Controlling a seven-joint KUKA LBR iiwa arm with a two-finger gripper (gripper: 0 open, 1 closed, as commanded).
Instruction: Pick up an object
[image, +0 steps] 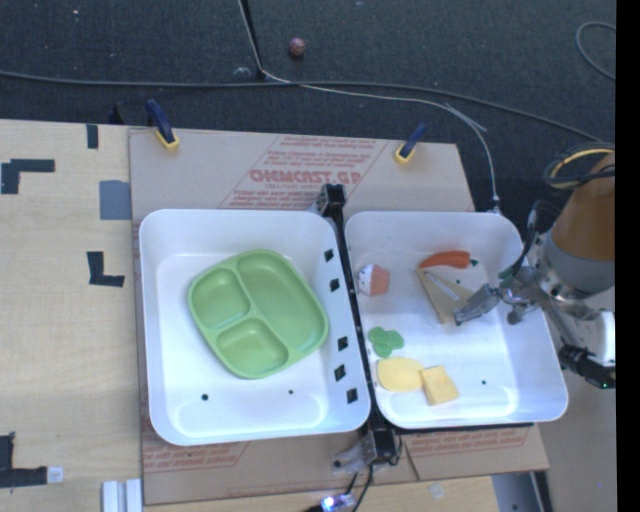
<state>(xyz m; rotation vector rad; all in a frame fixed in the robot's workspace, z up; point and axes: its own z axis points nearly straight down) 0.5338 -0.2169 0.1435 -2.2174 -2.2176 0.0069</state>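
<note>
The right bin (520, 400) holds several small items. An orange carrot-like piece (445, 260) lies at the back, with a tan wedge (436, 296) just in front of it. A small pink and orange item (373, 281) sits by the divider. Toward the front lie a green leafy piece (384, 341), a yellow lump (400, 375) and a tan cube (438, 385). My gripper (468, 313) reaches in from the right, low over the bin, its tip right beside the tan wedge's right edge. Nothing shows as held.
The left bin (160, 300) carries a green divided plate (258, 312). A black divider (345, 300) runs between the bins. Cardboard with two yellow and blue clamps (163, 128) lies under them. A cable (470, 120) trails toward the arm's orange band (590, 215).
</note>
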